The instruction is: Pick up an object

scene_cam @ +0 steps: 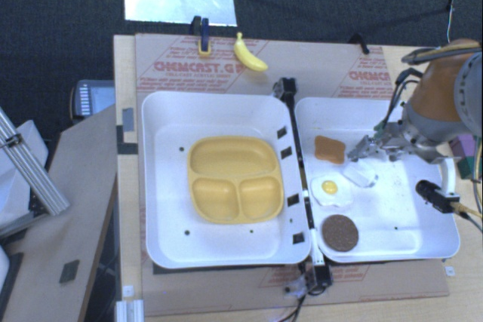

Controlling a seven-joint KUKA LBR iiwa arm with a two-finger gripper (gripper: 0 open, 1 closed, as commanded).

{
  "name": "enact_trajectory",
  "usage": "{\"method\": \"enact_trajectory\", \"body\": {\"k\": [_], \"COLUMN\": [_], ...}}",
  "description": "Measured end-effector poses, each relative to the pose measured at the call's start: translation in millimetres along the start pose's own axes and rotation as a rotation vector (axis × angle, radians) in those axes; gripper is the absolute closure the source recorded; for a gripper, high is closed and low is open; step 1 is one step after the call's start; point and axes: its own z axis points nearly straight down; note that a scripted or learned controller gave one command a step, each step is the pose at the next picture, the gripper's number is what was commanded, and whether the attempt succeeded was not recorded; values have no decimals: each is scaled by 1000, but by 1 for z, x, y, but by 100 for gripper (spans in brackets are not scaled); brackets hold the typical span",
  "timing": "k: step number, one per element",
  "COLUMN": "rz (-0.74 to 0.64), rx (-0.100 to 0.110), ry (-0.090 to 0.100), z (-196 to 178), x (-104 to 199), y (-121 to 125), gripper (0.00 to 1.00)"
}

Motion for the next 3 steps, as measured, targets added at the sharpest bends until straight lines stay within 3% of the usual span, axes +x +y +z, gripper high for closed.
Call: {"method": "enact_trajectory", "body": {"k": [1, 2, 3], "rz": [-2, -3, -4], "rx": [-17, 6, 6], "ry": [-7, -3, -3], "z": [-15, -79, -129], "x": [-1, -5, -5], "y": [4, 3, 6], "gripper": [100, 100, 100]}}
